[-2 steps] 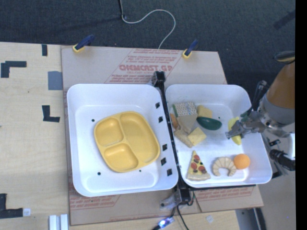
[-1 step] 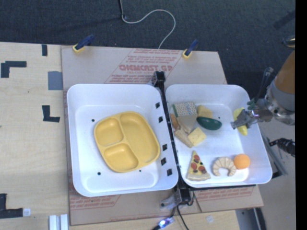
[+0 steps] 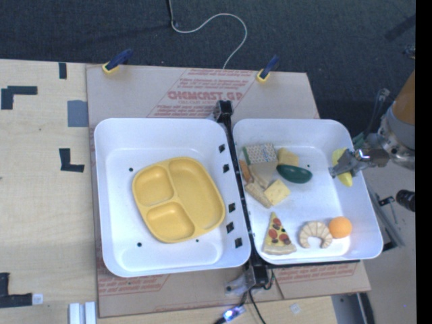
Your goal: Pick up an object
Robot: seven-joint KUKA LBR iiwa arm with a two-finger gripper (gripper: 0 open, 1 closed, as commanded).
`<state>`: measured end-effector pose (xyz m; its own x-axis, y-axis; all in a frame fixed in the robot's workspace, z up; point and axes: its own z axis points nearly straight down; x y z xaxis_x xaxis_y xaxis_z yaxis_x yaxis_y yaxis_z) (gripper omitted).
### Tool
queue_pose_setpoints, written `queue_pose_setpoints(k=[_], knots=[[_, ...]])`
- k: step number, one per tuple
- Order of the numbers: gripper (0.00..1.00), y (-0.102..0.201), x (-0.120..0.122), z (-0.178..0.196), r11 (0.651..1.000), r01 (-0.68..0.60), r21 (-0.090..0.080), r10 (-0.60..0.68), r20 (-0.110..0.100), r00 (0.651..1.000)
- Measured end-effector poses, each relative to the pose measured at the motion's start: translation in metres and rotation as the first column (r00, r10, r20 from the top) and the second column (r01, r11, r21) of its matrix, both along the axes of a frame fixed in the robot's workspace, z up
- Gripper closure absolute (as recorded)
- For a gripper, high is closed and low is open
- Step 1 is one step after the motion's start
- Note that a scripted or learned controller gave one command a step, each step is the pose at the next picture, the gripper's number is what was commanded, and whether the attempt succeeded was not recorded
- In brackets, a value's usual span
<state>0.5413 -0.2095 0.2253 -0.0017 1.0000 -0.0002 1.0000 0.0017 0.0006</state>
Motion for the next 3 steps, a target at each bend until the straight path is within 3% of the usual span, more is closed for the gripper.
queue_pose_setpoints(k=[3], knots=[[1.0,0.141,0.061,0.004,1.0,-0.004,0.001,0.004,-0.001,1.0]])
